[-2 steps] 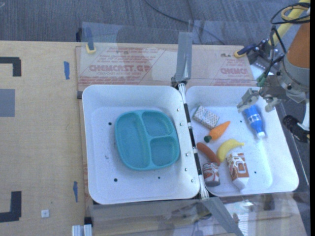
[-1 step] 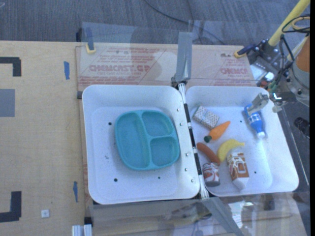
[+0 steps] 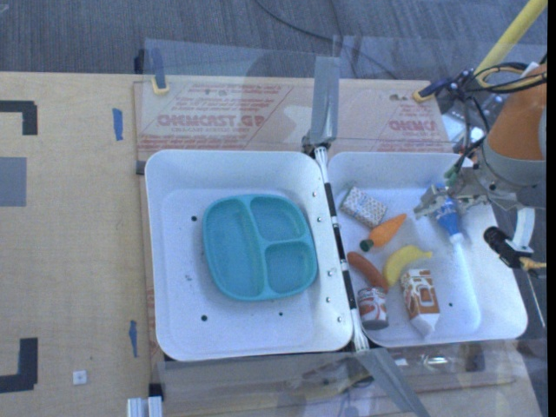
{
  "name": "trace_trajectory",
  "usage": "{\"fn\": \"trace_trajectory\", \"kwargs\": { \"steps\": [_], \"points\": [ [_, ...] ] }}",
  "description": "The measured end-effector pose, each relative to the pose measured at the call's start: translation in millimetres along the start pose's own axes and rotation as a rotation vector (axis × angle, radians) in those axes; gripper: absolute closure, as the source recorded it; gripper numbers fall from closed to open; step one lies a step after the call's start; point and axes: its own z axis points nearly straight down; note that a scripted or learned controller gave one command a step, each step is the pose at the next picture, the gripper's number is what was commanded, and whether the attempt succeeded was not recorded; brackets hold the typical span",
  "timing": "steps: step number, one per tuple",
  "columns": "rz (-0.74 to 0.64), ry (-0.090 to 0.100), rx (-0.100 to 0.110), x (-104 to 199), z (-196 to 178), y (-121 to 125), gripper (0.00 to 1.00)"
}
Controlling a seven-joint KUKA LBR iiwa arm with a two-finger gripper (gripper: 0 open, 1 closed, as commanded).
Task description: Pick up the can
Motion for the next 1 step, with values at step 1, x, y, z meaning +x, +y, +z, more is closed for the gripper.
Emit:
{"fn": "trace_trajectory", "kwargs": {
  "steps": [1],
  "points": [
    [0.001, -0.005, -0.001, -2.2, -10.1, -0.2, 1.00]
  ]
}}
